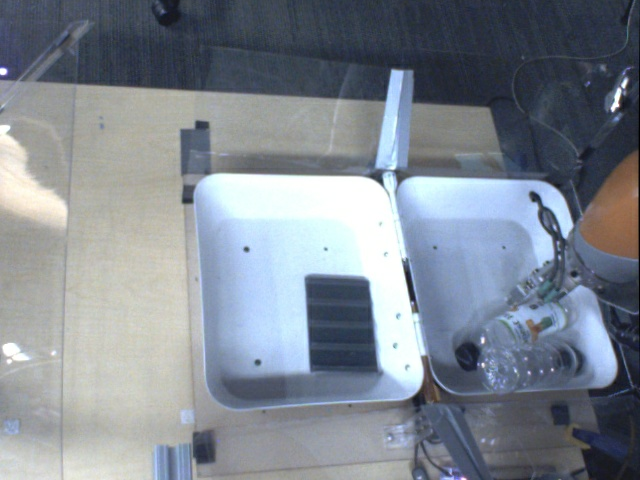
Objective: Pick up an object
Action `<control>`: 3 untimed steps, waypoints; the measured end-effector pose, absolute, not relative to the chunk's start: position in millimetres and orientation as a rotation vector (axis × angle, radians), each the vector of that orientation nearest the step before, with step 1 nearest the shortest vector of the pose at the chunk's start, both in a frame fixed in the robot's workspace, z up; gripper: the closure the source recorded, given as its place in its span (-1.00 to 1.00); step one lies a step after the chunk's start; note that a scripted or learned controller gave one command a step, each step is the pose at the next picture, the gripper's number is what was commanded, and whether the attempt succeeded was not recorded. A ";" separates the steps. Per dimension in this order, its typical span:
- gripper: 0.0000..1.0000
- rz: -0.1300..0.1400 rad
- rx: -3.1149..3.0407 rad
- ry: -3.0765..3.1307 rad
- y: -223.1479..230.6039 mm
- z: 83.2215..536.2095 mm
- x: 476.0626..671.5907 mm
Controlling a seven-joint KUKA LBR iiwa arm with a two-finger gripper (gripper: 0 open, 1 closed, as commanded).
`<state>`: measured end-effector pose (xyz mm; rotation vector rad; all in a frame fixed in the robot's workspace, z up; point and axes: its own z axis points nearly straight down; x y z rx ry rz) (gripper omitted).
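Observation:
A clear plastic bottle [512, 356] with a black cap lies on its side in the front right corner of the right bin [460, 238]. A white label with green and orange print sits on its upper side. My gripper [538, 290] hangs low in that bin, just above and behind the bottle's labelled end, close to it or touching it. Behind the gripper rises the arm's orange band [612, 218]. A black ribbed rectangular block [340, 322] lies flat in the left bin [250, 218], near its front right part.
The two white bins stand side by side on a pale wooden bench, split by a narrow rim [402, 268]. A metal bar [395, 118] runs back from where they meet. Cables [545, 218] trail along the right bin's far right wall.

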<state>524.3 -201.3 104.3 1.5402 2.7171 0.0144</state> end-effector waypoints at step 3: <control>-1.00 0.008 1.831 2.537 -205.1 140.8 491.1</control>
